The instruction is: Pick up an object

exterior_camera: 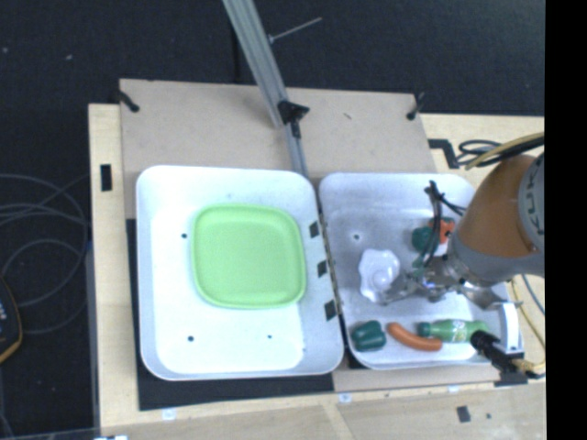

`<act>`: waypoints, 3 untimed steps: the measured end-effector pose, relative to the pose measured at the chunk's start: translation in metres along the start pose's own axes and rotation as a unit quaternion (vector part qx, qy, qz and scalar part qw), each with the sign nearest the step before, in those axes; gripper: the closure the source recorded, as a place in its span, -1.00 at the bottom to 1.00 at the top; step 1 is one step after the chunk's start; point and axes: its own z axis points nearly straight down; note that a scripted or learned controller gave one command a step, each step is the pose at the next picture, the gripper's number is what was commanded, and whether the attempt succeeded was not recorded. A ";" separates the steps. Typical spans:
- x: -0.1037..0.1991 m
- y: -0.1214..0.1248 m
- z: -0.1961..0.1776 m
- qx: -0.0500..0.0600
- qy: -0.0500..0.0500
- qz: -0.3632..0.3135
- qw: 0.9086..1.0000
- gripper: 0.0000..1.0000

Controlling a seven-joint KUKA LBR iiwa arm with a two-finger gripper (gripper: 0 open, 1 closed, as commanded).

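From my feed the arm (pixel 500 223) leans in over the right bin's (pixel 367 195) right edge, wrist low mid-bin; gripper (pixel 413 287) sits beside a crumpled white thing (pixel 378 269); honestly can't tell the jaw state; orange sausage-shaped piece (pixel 413 336) and green block (pixel 369 335) by the front edge.

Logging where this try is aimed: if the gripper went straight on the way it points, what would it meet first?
Probably the crumpled white object: the gripper points left and down at it in the right bin. Depth is unclear, so it may meet the bin floor instead.
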 end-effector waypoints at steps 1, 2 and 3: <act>0.000 0.002 -0.013 -0.003 0.000 0.001 1.000 1.00; -0.008 -0.002 -0.060 -0.003 0.000 0.000 1.000 1.00; -0.008 -0.002 -0.102 -0.003 0.000 0.000 1.000 1.00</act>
